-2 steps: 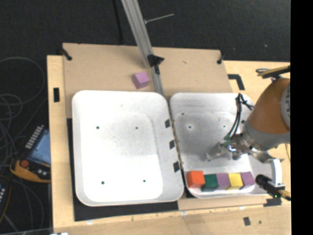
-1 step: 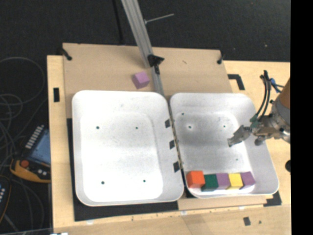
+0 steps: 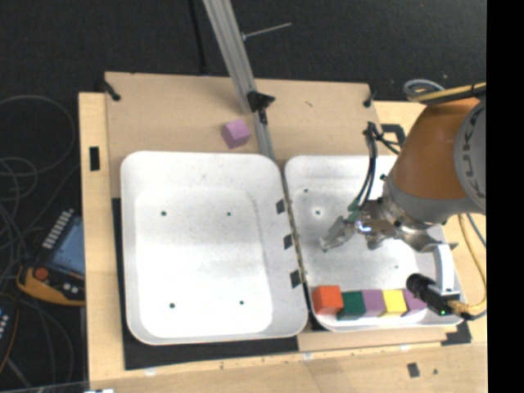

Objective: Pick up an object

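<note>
Orange block (image 3: 328, 299) is sitting leftmost in a row along the right bin's (image 3: 327, 174) near wall; it looks light, rigid, best pinched across flat sides. The hand (image 3: 336, 236) is hovering above, empty, whether spread I cannot tell.

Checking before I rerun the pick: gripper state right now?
gripper: cannot tell open or shut; nothing seen in it. It hangs over the right bin, apart from the row of blocks.

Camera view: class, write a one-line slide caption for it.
Gripper over the right bin, coloured blocks lined along its near wall, one purple block lying outside on the bench.
</note>
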`<state>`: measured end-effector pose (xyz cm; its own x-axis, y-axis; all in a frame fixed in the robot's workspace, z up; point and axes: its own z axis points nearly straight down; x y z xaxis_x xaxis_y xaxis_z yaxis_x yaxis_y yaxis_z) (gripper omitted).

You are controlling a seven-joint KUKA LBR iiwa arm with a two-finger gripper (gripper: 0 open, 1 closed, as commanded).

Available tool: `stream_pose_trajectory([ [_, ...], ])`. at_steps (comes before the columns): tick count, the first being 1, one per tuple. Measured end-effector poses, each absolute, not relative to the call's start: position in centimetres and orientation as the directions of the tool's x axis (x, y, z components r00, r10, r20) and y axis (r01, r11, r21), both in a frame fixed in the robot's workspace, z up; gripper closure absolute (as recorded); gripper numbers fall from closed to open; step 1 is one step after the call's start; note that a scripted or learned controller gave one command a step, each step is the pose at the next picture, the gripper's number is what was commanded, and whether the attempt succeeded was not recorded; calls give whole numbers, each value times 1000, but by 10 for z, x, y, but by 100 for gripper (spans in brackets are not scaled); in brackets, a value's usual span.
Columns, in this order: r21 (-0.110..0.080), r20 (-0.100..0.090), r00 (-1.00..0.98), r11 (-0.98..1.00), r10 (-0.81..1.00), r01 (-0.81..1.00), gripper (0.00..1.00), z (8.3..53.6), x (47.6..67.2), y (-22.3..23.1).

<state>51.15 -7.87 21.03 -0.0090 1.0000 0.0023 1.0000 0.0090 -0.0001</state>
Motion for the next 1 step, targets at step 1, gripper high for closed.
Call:
stream_pose_trajectory([
  [1,6,-1,-3,3,1000,1000,100,223,513,-84],
])
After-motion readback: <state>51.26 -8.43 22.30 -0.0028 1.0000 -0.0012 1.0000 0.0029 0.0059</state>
